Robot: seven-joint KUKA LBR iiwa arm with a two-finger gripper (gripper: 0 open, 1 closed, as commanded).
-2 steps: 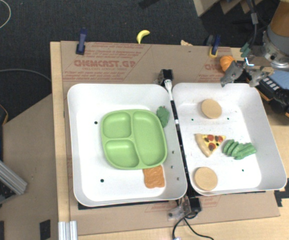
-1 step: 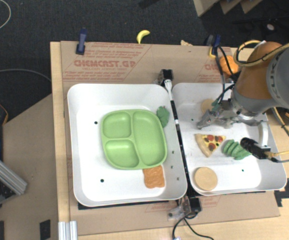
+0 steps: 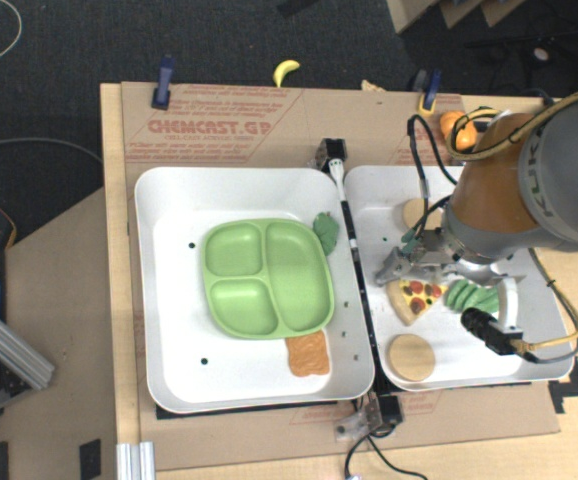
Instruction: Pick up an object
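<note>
My gripper (image 3: 413, 261) hangs low over the middle of the right bin (image 3: 544, 308), under the grey and orange wrist. Just below it in the view lies a toy pizza slice (image 3: 416, 299), and a green ridged piece (image 3: 470, 295) lies to the slice's right. A round tan disc (image 3: 410, 357) rests near the bin's front edge. Another tan disc (image 3: 415, 211) sits behind the gripper, partly hidden by cables. I see nothing held in the gripper.
The left bin (image 3: 164, 268) holds a green three-part plate (image 3: 268, 276), a small green leafy piece (image 3: 326, 230) at its back right and an orange slab (image 3: 309, 354) at its front. Cables and a black connector (image 3: 491, 331) trail over the right bin.
</note>
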